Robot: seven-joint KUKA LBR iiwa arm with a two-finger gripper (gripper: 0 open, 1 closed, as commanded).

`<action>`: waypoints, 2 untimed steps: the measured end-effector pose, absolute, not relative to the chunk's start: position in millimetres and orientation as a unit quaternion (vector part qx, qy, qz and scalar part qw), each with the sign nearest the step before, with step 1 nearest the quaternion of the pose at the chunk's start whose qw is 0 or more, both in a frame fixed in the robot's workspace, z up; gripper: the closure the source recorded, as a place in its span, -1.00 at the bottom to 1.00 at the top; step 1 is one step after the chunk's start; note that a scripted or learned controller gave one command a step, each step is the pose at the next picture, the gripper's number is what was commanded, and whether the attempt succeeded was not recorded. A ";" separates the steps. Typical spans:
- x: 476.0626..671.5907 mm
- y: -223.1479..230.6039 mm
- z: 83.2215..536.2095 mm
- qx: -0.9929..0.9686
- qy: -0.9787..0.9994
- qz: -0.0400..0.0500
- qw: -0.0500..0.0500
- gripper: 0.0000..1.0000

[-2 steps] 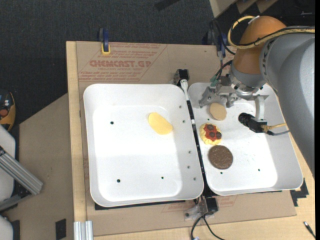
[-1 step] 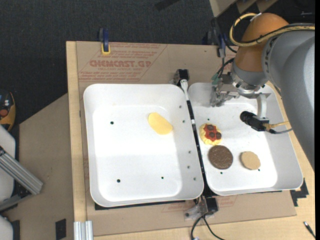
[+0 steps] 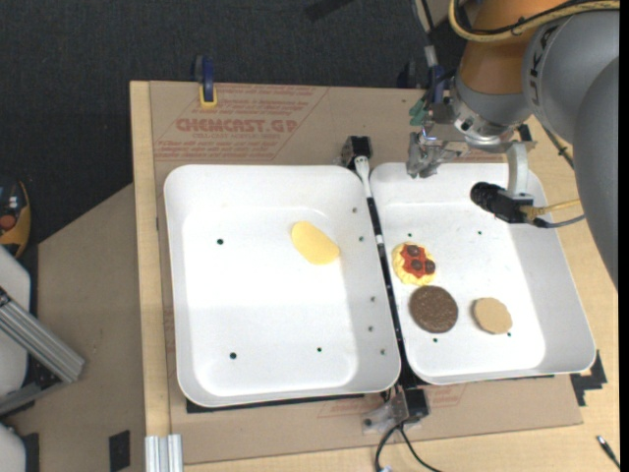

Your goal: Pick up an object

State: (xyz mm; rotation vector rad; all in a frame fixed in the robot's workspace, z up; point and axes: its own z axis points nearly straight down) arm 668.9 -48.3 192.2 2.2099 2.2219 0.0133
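Two white bins lie side by side on the brown surface (image 3: 246, 121). The right bin (image 3: 550, 293) spreads just below the pincer (image 3: 425, 163), and the left bin (image 3: 197, 264) lies off to its left. A black clip (image 3: 356, 149) sits just left of the pincer, and a blue clamp (image 3: 205, 79) well left of it.

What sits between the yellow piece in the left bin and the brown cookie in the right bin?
In the camera view, between the yellow piece and the brown cookie run the bins' adjoining rims; the red-topped piece lies just above that line.
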 end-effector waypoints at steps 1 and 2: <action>668.3 11.2 296.1 0.704 0.710 0.006 0.004 1.00; 666.8 -68.7 321.5 0.710 0.705 0.001 0.004 1.00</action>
